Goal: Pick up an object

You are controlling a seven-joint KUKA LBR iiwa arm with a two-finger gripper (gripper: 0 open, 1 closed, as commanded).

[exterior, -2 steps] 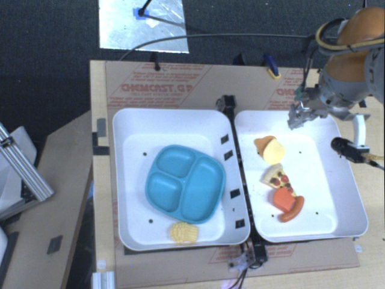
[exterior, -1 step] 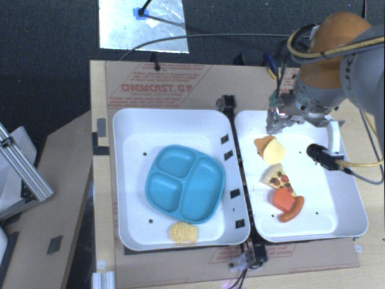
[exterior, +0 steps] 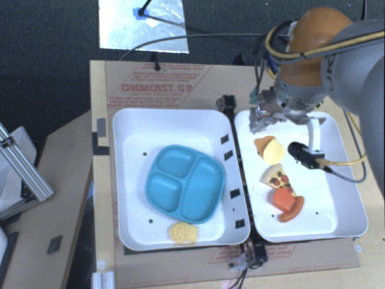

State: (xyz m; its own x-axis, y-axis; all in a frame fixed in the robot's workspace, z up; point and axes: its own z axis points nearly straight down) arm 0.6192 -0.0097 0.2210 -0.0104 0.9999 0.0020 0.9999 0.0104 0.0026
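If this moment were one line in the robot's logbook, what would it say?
gripper: over right bin, far-left corner | holding: nothing seen | nearest: ice cream cone toy | left bin: blue divided plate, corn toy

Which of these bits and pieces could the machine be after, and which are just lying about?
Might be picked:
- yellow-and-orange toy food piece
- toy pizza slice
- orange-red toy piece
- yellow toy corn cob
- blue plastic divided plate
The hand hangs over the right white bin.

Just lying about:
- silver foil sheet
- printed cardboard sheet
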